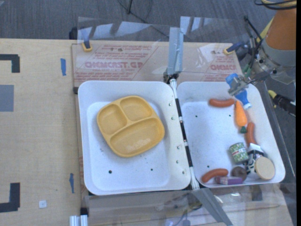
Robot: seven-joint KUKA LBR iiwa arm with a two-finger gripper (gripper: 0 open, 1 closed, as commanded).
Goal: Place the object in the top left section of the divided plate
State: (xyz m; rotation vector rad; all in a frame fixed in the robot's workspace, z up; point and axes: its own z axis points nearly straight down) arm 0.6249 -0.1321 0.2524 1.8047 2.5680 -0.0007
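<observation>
Now the left bin [89, 173] holds a yellow divided plate [130, 125], all three sections bare. Across the divider, the right bin [207, 126] carries the food: a sausage [221, 102] near its top edge, a carrot [241, 116] with another sausage [250, 133] just below it, a green can [238, 151], a round cookie-like disc [265, 167] and a third sausage [214, 175] at the bottom. The gripper [237, 84] hangs over the right bin's top right corner; whether it is parted or grasps anything cannot be told.
</observation>
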